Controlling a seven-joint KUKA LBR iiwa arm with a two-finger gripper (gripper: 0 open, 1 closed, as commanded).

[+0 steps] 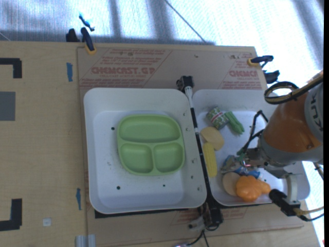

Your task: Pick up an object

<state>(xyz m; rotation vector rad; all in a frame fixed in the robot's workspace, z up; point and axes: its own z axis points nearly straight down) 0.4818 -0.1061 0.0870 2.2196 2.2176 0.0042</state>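
The right bin (303,185) holds several toy foods. A yellow corn cob (209,157) lies along its left wall, with a tan round piece (213,136) just behind it. A green-and-white striped item (217,117) and a green pod (235,122) lie at the back. An orange lump (250,187) rests on a tan disc (230,183) at the front. My gripper (239,163) is down low in the bin, just behind the orange lump and right of the corn. The wrist and its cables hide what is under it.
The left bin (97,138) holds a green divided plate (150,143). A black clip (185,82) sits on the wall between the bins. The arm's orange band (289,130) hangs over the right bin's right half. Brown cardboard (128,68) lies beneath both bins.
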